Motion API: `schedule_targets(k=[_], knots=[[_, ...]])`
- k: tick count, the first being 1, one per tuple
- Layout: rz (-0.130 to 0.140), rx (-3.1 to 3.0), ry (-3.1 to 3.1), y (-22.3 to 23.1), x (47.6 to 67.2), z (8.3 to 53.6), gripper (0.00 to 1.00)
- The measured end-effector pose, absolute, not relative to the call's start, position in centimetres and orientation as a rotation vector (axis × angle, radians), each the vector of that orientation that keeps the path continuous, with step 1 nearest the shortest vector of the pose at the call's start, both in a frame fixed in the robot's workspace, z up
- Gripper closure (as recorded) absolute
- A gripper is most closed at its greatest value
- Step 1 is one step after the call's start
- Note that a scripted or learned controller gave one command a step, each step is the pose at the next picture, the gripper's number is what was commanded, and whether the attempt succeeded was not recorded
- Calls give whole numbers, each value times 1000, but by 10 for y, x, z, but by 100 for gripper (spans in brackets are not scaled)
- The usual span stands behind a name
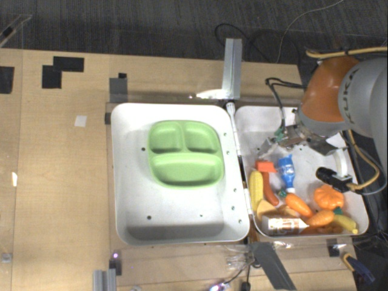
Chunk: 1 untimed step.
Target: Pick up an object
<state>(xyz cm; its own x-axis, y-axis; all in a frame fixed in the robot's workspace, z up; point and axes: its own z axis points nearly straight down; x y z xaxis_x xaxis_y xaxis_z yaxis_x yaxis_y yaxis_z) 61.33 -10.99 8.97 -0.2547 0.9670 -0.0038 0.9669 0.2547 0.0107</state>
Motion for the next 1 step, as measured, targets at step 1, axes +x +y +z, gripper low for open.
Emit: schedule_targets(k=[1], knots=[[10,1912,2481,-110,613,90,0]])
